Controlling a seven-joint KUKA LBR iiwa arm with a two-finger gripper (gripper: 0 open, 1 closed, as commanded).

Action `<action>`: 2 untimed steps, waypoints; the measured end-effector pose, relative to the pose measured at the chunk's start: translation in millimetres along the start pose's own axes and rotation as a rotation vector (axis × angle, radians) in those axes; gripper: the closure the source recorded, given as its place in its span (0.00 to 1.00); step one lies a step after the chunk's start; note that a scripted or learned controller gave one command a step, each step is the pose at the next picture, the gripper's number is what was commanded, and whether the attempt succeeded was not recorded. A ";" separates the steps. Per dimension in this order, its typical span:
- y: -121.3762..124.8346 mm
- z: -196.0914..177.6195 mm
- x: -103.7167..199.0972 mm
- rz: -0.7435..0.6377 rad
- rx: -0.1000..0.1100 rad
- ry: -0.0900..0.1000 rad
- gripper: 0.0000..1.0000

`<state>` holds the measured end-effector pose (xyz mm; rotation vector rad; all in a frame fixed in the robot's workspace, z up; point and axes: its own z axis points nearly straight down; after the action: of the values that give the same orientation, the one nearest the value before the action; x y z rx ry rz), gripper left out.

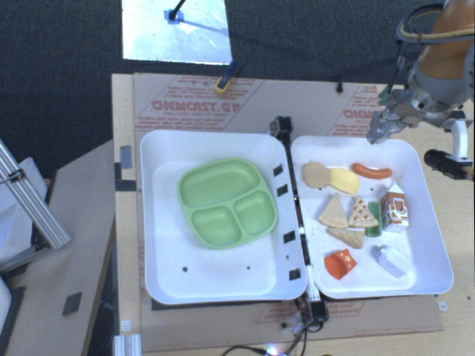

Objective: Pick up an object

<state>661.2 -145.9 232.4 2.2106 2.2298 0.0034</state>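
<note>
Dark carpet surrounded the bench (185, 106), which carried two white bins; the left bin (159, 273) contained a green tray (226, 202) and the right bin (430, 273) contained small toy foods. From the camera view, the hand (380, 132) hovered over the far rim of the right bin, but I cannot tell if it was open or closed. The sausage (372, 172), probably the nearest object, lay just below the hand toward the camera, with its long axis running left to right.

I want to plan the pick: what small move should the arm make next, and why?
Probably move the gripper toward the bin's middle and lower it over the hot dog. The gripper hovers above the right bin's far edge, holding nothing, and the hot dog is the nearest item with free space around it.
</note>
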 end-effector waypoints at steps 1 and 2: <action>-7.3 -8.1 47.9 0.000 0.001 0.001 1.00; -18.6 -14.5 104.0 -0.002 0.001 0.002 1.00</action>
<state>641.7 -42.1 246.8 2.2102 2.2332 0.0045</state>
